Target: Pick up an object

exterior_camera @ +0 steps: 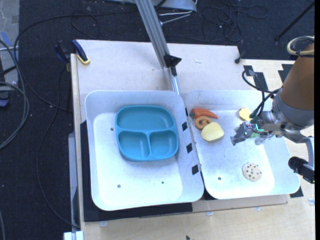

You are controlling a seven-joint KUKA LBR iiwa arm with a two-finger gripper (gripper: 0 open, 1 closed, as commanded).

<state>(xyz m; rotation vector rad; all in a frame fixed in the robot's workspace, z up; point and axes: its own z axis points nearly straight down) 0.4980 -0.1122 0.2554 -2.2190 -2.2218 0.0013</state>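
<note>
Here we see the gripper [243,133] hovering over the right bin [230,184], its dark fingers pointing left with nothing between them; we cannot tell how wide they stand. The yellow potato-shaped piece [212,132] lies just left of the gripper, touching the orange carrot [204,114] on its far side. A small yellow item [244,114] sits just beyond the gripper. The chocolate-chip cookie [252,172] lies nearer, well apart. In the left bin [100,184] rests a blue divided plate [147,132].
</note>
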